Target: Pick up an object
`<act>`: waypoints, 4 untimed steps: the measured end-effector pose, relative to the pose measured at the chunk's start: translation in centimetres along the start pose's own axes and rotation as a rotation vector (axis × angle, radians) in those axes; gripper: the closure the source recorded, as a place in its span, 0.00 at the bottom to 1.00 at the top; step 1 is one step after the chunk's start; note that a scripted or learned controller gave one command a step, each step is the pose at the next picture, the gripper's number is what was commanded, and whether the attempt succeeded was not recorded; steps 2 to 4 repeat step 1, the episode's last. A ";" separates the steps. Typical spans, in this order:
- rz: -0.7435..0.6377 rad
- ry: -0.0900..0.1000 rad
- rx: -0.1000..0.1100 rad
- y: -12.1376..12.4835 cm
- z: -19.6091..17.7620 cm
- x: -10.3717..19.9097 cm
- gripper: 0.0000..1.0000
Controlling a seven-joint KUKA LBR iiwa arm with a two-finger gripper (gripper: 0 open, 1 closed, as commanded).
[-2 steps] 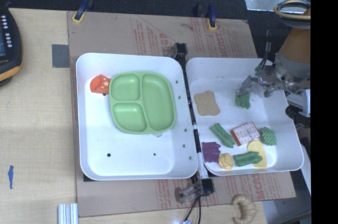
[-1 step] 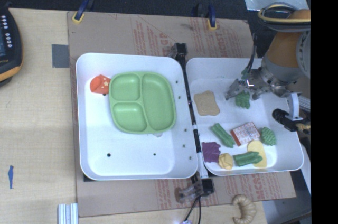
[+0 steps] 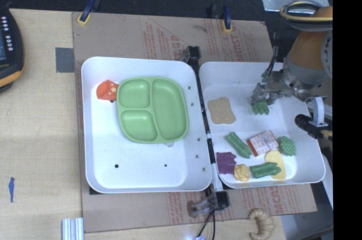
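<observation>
In the right-hand shallow white bin (image 3: 317, 176), the grey two-finger gripper (image 3: 264, 98) hangs low at about the bin's one o'clock, directly over a small green knobbly plastic toy vegetable (image 3: 261, 108). The toy sits on the bin floor just below the fingertips. Whether the jaws are spread or closed cannot be told, nor whether they touch the toy.

The toy looks light, stiff and hollow, with a bumpy skin that should give the pads some purchase. Being small, it could skid on the smooth floor if nudged off-centre. The best hold is probably across its narrow middle.

Toward five o'clock from it lie a flat tan bread-slice toy (image 3: 220, 111) and a long green pod toy (image 3: 238, 144), both well apart.
</observation>
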State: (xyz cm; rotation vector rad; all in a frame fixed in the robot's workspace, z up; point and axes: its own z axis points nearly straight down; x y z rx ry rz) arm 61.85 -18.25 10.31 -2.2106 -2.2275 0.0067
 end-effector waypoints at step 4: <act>-0.004 0.000 -0.007 4.1 -1.7 7.8 1.00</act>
